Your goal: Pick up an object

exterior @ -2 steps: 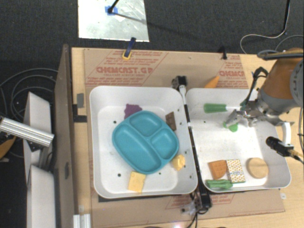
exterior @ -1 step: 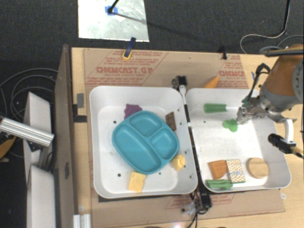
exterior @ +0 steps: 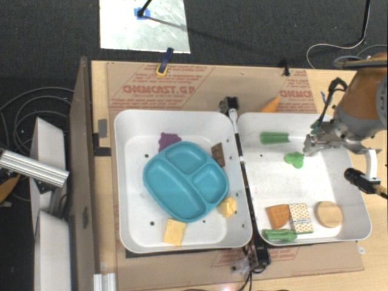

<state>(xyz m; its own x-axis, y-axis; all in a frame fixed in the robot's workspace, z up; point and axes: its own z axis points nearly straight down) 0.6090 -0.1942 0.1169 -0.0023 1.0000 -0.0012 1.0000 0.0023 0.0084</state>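
My gripper [exterior: 311, 147] hangs over the upper right part of the right bin [exterior: 354, 190]. A small green blob-shaped piece [exterior: 294, 159] lies on the bin floor just left of and below the gripper's tip, close to it. A green cylinder [exterior: 274, 138] lies to the gripper's left near the bin's back wall. Along the front wall sit an orange block [exterior: 278, 216], a small patterned box [exterior: 301, 217], a round tan piece [exterior: 328, 214] and a long green piece [exterior: 279, 236]. Nothing shows between the gripper's tips.
The left bin [exterior: 130, 162] holds a blue divided plate [exterior: 185, 180], a purple piece [exterior: 168, 141], a brown piece [exterior: 218, 154] and two yellow pieces [exterior: 174, 231] [exterior: 228, 207]. A black divider bar [exterior: 238, 150] runs between the bins. The arm [exterior: 364, 102] comes in from the right.
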